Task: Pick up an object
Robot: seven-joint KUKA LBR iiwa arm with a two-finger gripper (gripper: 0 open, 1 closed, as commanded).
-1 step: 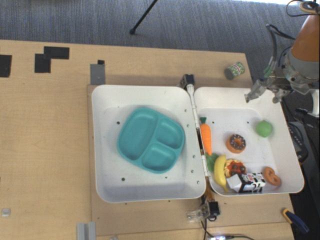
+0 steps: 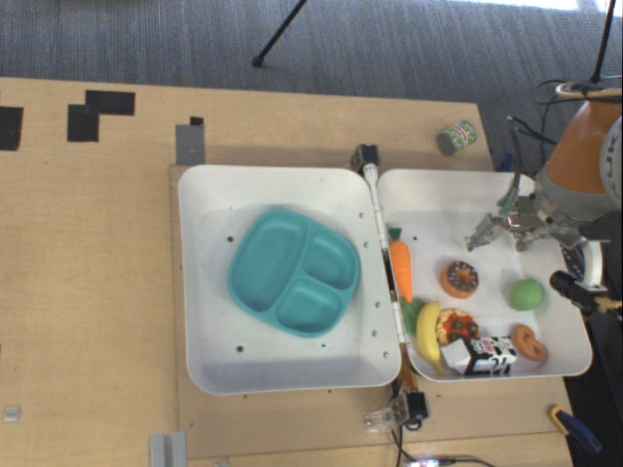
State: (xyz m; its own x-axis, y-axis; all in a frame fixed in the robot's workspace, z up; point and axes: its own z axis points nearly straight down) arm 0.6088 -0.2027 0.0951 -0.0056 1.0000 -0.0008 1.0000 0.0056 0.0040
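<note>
The right bin (image 2: 428,202) holds a carrot (image 2: 400,270) against its left wall and a sprinkled donut (image 2: 459,278) in the middle. A green ball (image 2: 527,295) sits to the right. Along the front lie a banana (image 2: 427,331), a red and yellow food toy (image 2: 457,326), a black-and-white carton (image 2: 483,355) and a small brown ring (image 2: 530,343). My gripper (image 2: 502,238) hangs over the bin's back right part, above and to the right of the donut. It is open, with nothing between its fingers.
The left bin (image 2: 209,358) carries a teal divided plate (image 2: 295,271). A small can (image 2: 457,136) lies on the bench behind the right bin. Black tape marks sit at the bench's far left. Cables run at the bins' front edge.
</note>
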